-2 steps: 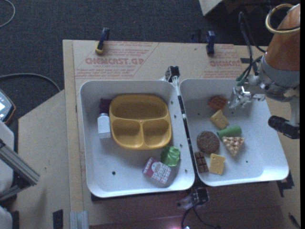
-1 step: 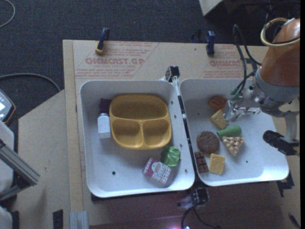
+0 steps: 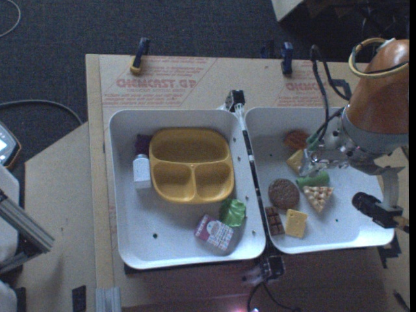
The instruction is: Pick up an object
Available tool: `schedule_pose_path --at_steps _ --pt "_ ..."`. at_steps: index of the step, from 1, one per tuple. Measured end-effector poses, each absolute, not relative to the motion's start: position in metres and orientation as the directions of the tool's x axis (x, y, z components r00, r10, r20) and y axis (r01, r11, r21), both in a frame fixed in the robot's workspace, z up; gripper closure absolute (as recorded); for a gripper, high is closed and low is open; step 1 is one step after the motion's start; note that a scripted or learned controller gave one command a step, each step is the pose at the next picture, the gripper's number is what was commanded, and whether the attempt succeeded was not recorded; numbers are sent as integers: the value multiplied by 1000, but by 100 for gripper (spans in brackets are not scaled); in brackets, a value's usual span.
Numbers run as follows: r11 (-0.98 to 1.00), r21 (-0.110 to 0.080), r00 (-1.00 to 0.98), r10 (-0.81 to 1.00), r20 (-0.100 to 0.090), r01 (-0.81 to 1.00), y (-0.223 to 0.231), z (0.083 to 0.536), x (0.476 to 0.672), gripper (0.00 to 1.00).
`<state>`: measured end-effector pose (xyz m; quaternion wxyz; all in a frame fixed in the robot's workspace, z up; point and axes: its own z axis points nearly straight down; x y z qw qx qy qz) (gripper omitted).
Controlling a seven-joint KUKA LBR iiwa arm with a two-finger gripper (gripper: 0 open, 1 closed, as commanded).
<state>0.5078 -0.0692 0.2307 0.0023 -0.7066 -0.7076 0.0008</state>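
While the grey arm with its orange band is reaching in from the right, its pincer is hanging low over the right bin, and whether it is released or clenched cannot be told from this angle. Toy food is lying in that bin around the pincer. A pale yellow cheese wedge is sitting just to its left, seemingly touching it. A green piece is lying right under it, and a pizza slice is resting just below that. A round brown cookie is lying lower left of the pincer, with a chocolate bar and a yellow cheese square beneath it, near the bin's front wall. A reddish-brown round piece is lying above the wedge.

The left bin is holding a yellow divided tray, a small white bottle against the tray's left side, a green packet and a pink pouch touching each other near the front. Both bins are sitting side by side on the desk.
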Motion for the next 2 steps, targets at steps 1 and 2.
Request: schedule_pose_path --at_steps 1,2 --pt "1 1 -1 1000 -1 1000 -72 221 524 100" --pt "0 3 0 1000 0 1000 -71 234 517 100"
